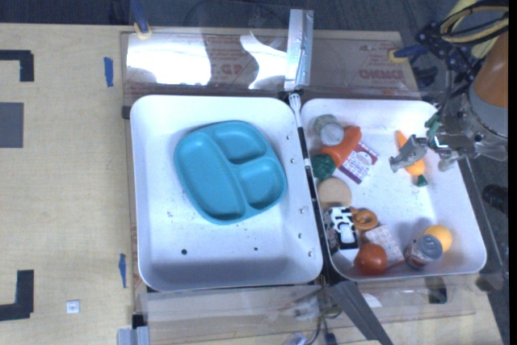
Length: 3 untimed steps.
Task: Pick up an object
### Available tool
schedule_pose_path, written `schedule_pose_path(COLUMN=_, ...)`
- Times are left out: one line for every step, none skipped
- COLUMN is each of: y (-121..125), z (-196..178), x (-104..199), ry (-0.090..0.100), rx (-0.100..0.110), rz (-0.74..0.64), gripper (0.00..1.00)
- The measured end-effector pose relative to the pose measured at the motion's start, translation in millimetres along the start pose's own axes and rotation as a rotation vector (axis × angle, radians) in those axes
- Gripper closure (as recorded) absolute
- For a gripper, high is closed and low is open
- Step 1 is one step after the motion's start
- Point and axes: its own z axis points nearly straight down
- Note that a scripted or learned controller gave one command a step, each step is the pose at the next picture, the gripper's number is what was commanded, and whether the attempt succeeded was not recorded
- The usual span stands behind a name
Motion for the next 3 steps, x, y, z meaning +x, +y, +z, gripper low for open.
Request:
schedule_pose_path(y=57, z=5, x=-41, ry=-0.004, rx=-0.004, rz=0.001, gripper=0.00)
schedule_pose_path(y=85, z=132, x=-63, ry=0.007, rx=0.006, rz=0.043, gripper=0.00)
schedule_pose_path(y=87, z=127, x=-65, ry=0.003, rx=-0.002, rz=0.043, gripper=0.00)
